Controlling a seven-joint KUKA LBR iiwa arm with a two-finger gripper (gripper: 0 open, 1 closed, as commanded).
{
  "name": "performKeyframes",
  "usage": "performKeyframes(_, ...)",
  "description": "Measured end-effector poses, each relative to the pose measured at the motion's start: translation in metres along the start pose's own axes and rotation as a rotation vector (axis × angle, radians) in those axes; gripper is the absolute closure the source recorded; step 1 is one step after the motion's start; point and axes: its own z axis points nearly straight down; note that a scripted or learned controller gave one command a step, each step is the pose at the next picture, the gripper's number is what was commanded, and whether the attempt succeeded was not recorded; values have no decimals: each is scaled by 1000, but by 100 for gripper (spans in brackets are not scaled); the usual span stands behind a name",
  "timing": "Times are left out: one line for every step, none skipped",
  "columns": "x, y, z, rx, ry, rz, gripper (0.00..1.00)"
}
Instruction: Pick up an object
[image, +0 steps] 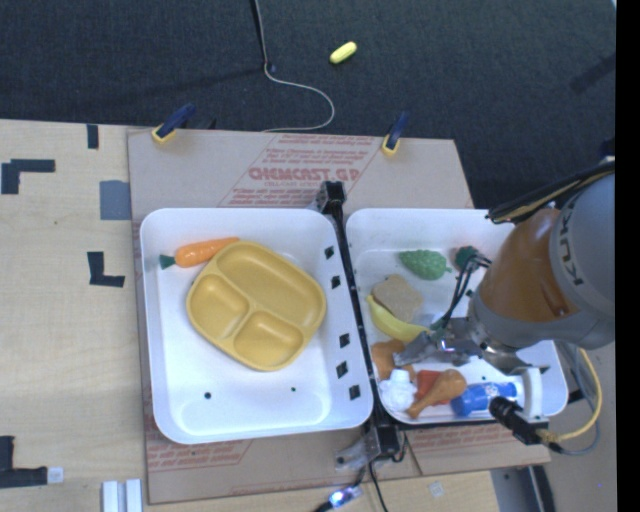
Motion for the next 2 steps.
performKeyframes(1,1,-12,-3,2,-1,100)
performKeyframes(1,4,-54,-4,1,-1,100)
